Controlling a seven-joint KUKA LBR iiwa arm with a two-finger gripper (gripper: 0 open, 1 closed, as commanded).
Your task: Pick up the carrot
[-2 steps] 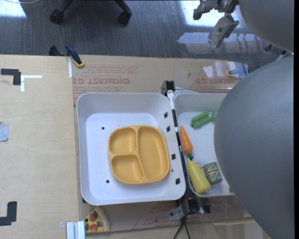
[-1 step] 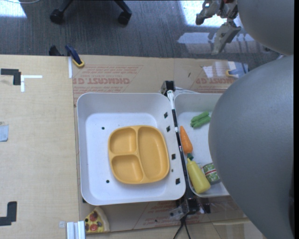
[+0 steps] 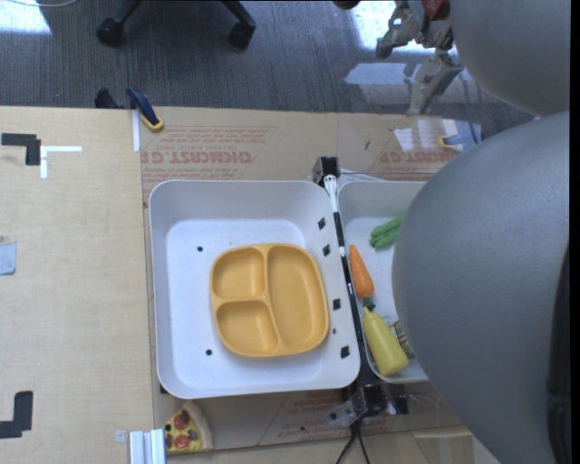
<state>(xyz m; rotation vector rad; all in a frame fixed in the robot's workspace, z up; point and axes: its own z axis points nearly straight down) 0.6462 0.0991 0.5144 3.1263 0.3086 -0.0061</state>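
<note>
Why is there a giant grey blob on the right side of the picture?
In the camera view, that blob is the robot's arm, so near the lens it looks huge, smooth and soft-edged; it covers much of the right bin, while the carrot and yellow plate stay sharp and evenly lit.

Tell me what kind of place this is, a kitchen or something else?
Probably a robotics lab or test bench, not a kitchen. Two white bins sit on cardboard, holding toy-like food such as a carrot and a yellow divided plate, the grey robot arm looms over them, and an office chair base stands on carpet behind.
</note>
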